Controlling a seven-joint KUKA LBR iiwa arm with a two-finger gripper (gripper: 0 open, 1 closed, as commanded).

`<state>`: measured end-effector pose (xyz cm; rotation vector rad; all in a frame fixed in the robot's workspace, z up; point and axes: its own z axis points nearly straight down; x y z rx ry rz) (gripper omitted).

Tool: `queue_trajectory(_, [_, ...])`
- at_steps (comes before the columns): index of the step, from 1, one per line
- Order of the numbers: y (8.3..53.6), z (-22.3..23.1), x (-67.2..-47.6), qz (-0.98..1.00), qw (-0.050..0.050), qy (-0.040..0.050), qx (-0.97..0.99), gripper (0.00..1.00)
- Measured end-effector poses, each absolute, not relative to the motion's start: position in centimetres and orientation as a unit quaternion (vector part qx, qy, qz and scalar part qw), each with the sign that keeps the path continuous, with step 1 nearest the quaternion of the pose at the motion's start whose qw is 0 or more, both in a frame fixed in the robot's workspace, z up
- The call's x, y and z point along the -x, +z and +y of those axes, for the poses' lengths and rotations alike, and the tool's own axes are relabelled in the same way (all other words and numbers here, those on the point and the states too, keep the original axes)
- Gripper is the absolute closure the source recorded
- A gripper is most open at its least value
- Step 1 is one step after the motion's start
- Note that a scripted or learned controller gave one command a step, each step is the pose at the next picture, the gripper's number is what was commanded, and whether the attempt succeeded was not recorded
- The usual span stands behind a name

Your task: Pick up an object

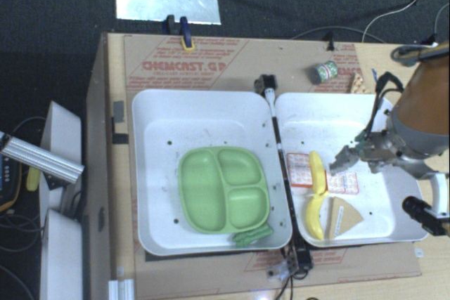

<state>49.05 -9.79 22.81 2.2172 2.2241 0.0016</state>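
The pincer [343, 159] hangs low over the right bin [373, 109], its grey fingers pointing toward nine o'clock from the wrist. Whether its fingers are parted or closed cannot be told at this size, and nothing can be made out between them.

Just at eight o'clock of the pincer lies an upper banana [318, 173], running roughly twelve to six, close to the fingertips but seemingly apart from them. It rests across a red-and-white card [301, 170] that lies flat on the bin floor, with more of the same printed card showing at four o'clock of the banana, directly beneath the pincer. At six o'clock of that banana sits a lower banana [314, 218], curved, near the bin's front wall. Touching its three o'clock side is a tan wedge-shaped piece [345, 217], its point toward three o'clock.

The left bin [151, 109] holds a green divided plate [222, 188] with three compartments, lying toward the six o'clock half of the bin. At five o'clock of the plate, against the front wall, is a small green item [252, 235], too blurred to name.

On the surface [211, 60] beyond the bins, at twelve o'clock of the right bin, a small roll [325, 72] lies by itself.
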Motion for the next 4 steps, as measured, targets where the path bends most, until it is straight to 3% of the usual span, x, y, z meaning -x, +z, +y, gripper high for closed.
queue_trajectory(1, [11.4,-12.2,-55.4,0.707,-0.001,-0.0006,-0.707,0.0])
queue_trajectory(2, [9.3,-10.1,-53.9,0.706,0.013,0.0042,-0.708,0.0])
queue_trajectory(3, [9.4,-8.9,-52.0,0.706,0.018,0.008,-0.708,0.0])
queue_trajectory(4, [9.0,-13.1,-52.6,0.708,0.009,0.0053,-0.706,0.0])
